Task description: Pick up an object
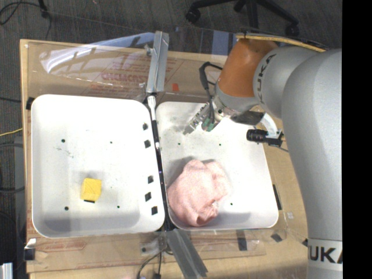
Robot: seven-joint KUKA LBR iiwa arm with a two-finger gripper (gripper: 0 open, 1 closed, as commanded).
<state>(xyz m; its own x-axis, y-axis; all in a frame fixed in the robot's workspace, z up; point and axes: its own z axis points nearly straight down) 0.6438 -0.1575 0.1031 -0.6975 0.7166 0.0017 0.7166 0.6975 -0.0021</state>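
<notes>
Pink cloth (pixel 199 192) bunched in a soft heap, right bin (pixel 256 173), near front wall, close to the divider. Looks light, limp, squashy; likely grabbable anywhere on the raised folds, top of the mound best. No slip or break worry, may drape and drag on lift. Jaws (pixel 200 121) well apart from it, hovering over the bin's back part, holding nothing; how wide open, cannot tell, blurred. Yellow block (pixel 91 189) in left bin (pixel 58 115), small, stiff, alternate pick. Both bins on cardboard-lined worktop (pixel 87 63).
</notes>
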